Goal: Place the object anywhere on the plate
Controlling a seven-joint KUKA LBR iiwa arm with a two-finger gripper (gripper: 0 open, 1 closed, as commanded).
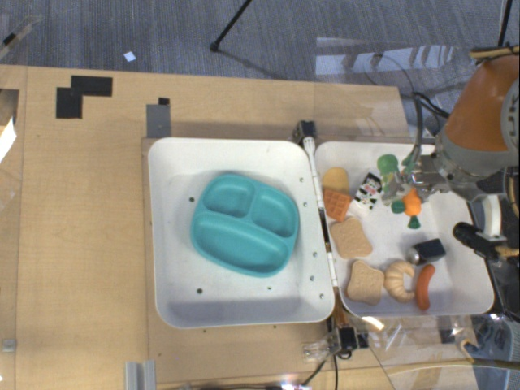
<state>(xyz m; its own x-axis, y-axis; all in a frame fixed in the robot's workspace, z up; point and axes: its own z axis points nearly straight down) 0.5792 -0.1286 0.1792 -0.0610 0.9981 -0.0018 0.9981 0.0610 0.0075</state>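
1. Camera view, left bin (162, 242): it holds 1 teal plate (245, 223) with 3 compartments, lying flat near the bin's middle. Nothing rests on the plate.

2. Camera view, right bin (475, 299): toy food is scattered here. Along the near side lie 2 toast slices (351, 238), a croissant (399, 279) and a sausage (423, 287). Toward the far side sit a waffle-like piece (336, 202), a small black-and-white figure (369, 191) and a green vegetable piece (388, 166). A dark block (427, 250) lies between the 2 groups.

3. Camera view, arm: the gripper (413, 187) is low over the far right part of the right bin, with the orange band of the arm (483, 112) above it. Its claw is too blurred and cluttered to read, so I cannot tell its state.

4. Task's thing: my judgement is that the object is the small toy carrot (413, 205), orange with a green tip, directly at the claw. I cannot tell whether it is gripped or merely beside the claw.

5. Handling, as judgement: the carrot looks light, rigid and smooth, so it could slip or roll. A hold across the thicker orange body appears safer than the narrow green end.

6. Placement: any compartment of the plate will serve.
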